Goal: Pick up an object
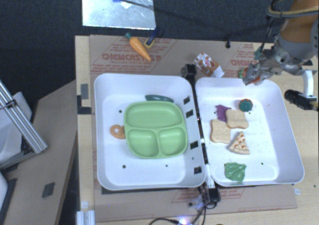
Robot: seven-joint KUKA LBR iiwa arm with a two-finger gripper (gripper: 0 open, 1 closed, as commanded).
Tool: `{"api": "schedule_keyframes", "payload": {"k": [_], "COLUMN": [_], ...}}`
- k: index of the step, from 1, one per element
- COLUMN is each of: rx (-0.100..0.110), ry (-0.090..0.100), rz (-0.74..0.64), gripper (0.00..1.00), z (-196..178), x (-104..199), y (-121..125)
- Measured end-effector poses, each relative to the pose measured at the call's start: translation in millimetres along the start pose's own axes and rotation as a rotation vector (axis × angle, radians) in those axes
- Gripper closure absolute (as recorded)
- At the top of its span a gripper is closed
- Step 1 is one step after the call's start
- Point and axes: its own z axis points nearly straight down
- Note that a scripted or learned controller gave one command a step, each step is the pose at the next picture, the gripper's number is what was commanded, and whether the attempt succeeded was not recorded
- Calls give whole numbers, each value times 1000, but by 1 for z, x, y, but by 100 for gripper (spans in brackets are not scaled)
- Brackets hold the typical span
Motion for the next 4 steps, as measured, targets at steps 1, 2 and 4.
{"api": "schedule_keyframes", "payload": {"k": [1, 2, 4], "rx": [2, 1, 3], "ry": [2, 3, 3], "rz": [-3, -3, -3], "gripper": [100, 100, 100], "z": [8, -1, -8], "x": [56, 104, 207], "y": [-2, -4, -27]}}
